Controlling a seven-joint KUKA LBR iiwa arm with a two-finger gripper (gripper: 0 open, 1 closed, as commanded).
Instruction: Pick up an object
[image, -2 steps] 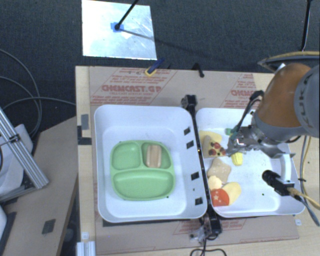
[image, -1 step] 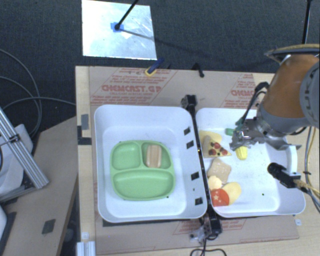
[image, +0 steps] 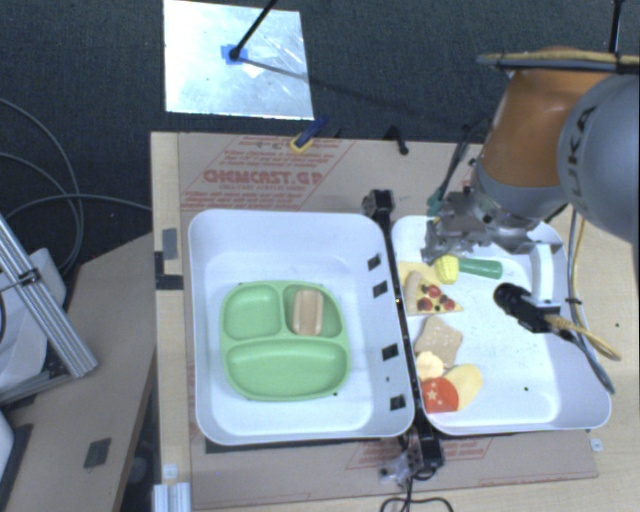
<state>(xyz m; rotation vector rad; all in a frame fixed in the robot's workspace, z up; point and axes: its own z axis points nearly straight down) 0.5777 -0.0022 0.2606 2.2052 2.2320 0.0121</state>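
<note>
Right bin (image: 575, 400): toy foods, among them a pizza slice (image: 430, 297) and a tomato (image: 440, 396), lie loose for picking; gripper (image: 447, 245), finger state impossible to tell, hangs over the yellow piece (image: 446, 268) beside a green piece (image: 480, 267), likely the target.

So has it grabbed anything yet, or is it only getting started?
Nothing looks picked up yet. The arm's pincer hangs low over the far end of the right bin, close to a yellow piece and a green piece. Those and the other toy foods lie on the bin floor. The grab and lift are left to do.
</note>
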